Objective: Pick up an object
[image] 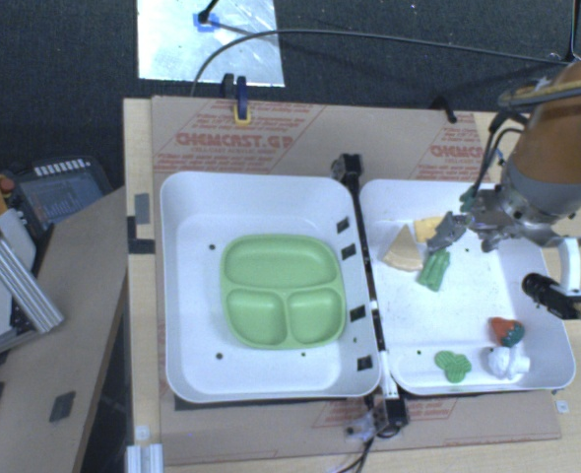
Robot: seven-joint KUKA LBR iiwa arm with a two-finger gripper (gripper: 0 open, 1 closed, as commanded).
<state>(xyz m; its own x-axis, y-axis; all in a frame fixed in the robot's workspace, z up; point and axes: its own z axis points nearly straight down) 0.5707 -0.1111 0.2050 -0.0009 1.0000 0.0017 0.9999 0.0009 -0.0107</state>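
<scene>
Left bin (pixel 187 294): holds a green divided plate (pixel 283 290), three compartments, lying flat near the bin's middle. Black clips run along the seam where the two bins meet.

Right bin (pixel 547 363): several small things. Toward its upper left, a pale yellow wedge (pixel 403 249) lies flat, with a smaller yellow piece (pixel 427 229) just beyond it. A green cylinder-like object (pixel 433 268) sits tilted just right of the wedge, its upper end directly under the claw.

The gripper (pixel 450 235) hangs over that upper-left part, fingers pointing down-left toward the green object's top end. The fingers look close together, at or touching the object's top; whether they actually clamp it cannot be told from this angle.

Lower right of the bin: a flat green leafy piece (pixel 454 365), a red-and-teal item (pixel 506 331), and a white lump (pixel 503 363) just below it.

The arm (pixel 561 146), orange-banded, enters from the right.
</scene>
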